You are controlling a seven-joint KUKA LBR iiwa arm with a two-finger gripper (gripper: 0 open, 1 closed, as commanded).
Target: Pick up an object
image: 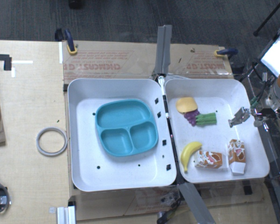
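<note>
At the right edge of the frame the gripper [239,117] hovers over the right bin [214,174], jaws state indiscernible, above the cartons [236,157].

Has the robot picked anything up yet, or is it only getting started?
Nothing looks picked up yet. The banana, two small cartons, the yellow piece and the purple-and-green toy all lie in the right bin. The gripper sits over that bin's right side. Grasping and lifting remain.
</note>
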